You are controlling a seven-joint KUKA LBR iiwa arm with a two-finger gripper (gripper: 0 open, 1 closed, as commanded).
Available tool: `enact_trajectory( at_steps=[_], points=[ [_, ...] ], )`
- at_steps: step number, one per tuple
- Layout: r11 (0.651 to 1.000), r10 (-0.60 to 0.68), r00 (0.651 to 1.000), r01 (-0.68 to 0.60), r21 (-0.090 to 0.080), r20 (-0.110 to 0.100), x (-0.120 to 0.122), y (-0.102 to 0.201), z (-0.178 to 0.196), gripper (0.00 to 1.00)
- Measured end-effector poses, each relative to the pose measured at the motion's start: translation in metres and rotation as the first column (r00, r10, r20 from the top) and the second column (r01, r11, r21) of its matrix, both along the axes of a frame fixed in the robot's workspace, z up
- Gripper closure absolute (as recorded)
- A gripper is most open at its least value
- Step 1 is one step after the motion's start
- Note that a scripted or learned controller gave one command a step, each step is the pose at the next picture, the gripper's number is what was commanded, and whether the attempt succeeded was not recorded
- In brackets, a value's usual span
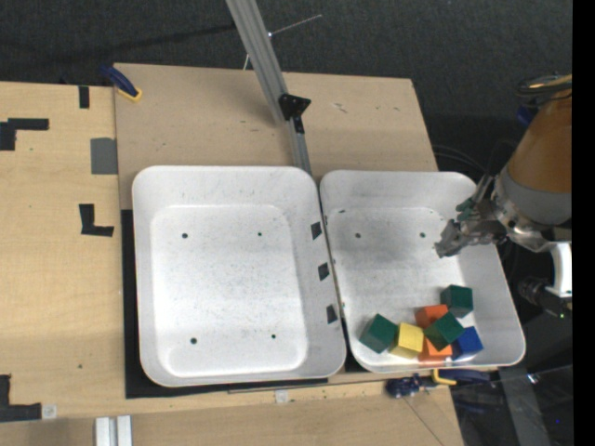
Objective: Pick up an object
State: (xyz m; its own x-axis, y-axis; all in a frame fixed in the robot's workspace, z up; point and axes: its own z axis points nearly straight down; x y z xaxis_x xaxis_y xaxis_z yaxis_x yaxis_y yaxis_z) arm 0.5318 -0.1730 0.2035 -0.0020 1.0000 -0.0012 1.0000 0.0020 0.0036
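Near the right bin's (390,198) front corner sit small blocks (429,331), which look light, rigid and smooth, best pinched across two flat opposite faces, while the hand (457,235) hovers over that bin's right side, its state impossible to tell.

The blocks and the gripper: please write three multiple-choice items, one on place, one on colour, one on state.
1. Where do the blocks lie?
A. in the left bin
B. in the near corner of the right bin
C. on the bench

2. Which colour has the block between the green block and the orange ones?
A. yellow
B. red
C. white

3. How does the gripper stand to the blocks?
A. it presses on them
B. it is above the left bin
C. it is apart from them, further back over the right bin

Key: 1 B, the pile sits there; 2 A, the yellow block is there; 3 C, bare bin floor lies between.
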Motion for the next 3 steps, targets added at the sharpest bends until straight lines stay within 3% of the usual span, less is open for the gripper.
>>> enact_trajectory(
  at_steps=[1, 3],
  points=[
    [1.000, -0.001, 1.000, 0.001, -0.001, 0.002, 0.005, -0.007, 0.060, 1.00],
    [1.000, 0.005, 1.000, -0.005, 0.002, -0.005, 0.046, 0.103, 0.041, 1.00]
  ],
)
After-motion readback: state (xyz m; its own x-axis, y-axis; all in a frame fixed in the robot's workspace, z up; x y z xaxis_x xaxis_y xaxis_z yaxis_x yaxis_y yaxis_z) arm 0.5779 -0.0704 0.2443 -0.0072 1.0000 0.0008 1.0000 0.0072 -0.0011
